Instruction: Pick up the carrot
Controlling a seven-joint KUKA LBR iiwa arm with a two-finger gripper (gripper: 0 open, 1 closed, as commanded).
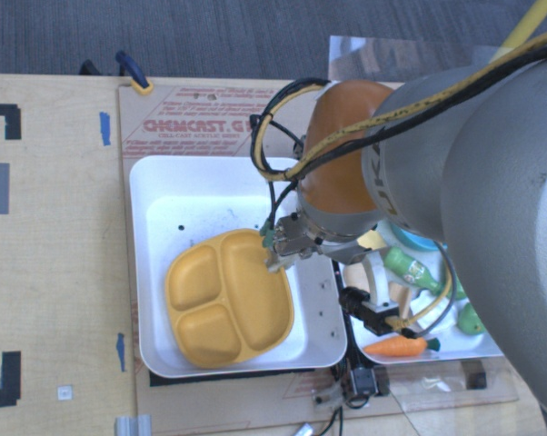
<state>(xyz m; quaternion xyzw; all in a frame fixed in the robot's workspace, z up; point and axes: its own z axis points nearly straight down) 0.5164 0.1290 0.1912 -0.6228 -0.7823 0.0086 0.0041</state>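
Carrot (396, 346) lying flat at near edge of right bin (437, 356), beside green bottle (410, 269) and other clutter; gripper (275, 248) well apart from it, over left bin (155, 198) at rim of yellow 3-compartment tray (223, 302), finger state not discernible.

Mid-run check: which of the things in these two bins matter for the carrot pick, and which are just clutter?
For the job:
carrot, lying in the right bin near its front edge
gripper, over the left bin, away from the carrot

Just lying about:
yellow divided plate in the left bin
green bottle in the right bin
small green item
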